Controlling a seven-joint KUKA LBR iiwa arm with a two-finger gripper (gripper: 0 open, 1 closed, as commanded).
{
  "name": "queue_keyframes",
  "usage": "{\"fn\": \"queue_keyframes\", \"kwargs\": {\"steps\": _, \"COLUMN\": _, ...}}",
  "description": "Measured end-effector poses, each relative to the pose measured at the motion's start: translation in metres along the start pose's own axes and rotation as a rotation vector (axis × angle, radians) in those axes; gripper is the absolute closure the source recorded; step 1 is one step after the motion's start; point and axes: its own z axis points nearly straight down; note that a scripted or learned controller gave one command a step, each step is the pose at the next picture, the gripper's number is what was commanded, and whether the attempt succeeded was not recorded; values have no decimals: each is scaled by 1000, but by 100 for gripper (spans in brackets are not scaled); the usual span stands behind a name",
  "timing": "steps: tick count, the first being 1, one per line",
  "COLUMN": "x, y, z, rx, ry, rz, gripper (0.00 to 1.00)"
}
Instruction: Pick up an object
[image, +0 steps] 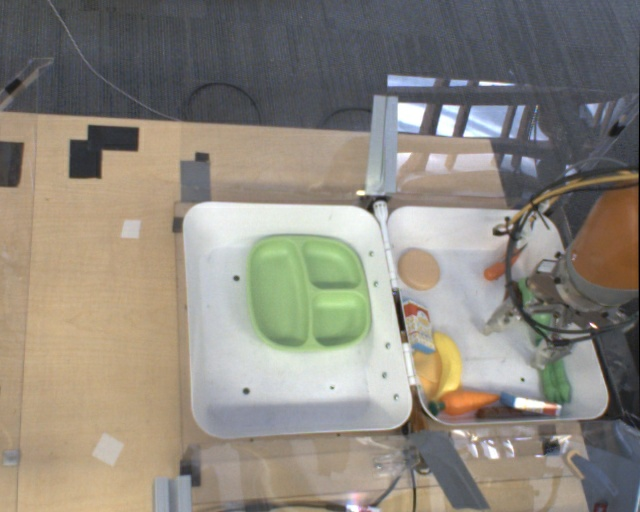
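1. Gripper (548, 322) hangs low over the right bin (470, 225), near that bin's right wall, under the orange wrist band and a tangle of cables. Whether it is apart or together: cannot tell, the wrist hides it from above. Nothing is visibly held.
2. Green object (555, 381), long and dark, lies just below the gripper in the view, close to touching; top end hidden by the arm.
3. Small orange-red piece (494, 269) sits up and to the left of the gripper, near the cables.
4. Marker-like stick (527, 405), white with red and blue ends, lies below and left of the gripper along the bin's near wall.
5. Carrot (468, 403) rests just left of that stick, touching the banana (449, 362) above it.
6. Small red-and-white packet (418, 326) lies left of the gripper by the bin's left wall; round tan disc (419, 269) sits above it.
7. Farther left, well apart, the left bin (220, 330) carries a green divided plate (307, 292), three compartments.
8. Both bins rest on the wooden bench (90, 330).
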Motion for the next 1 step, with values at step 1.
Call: {"fn": "queue_keyframes", "kwargs": {"steps": 1, "x": -9, "y": 63, "z": -2, "rx": -1, "ry": -1, "rz": -44, "gripper": 0}}
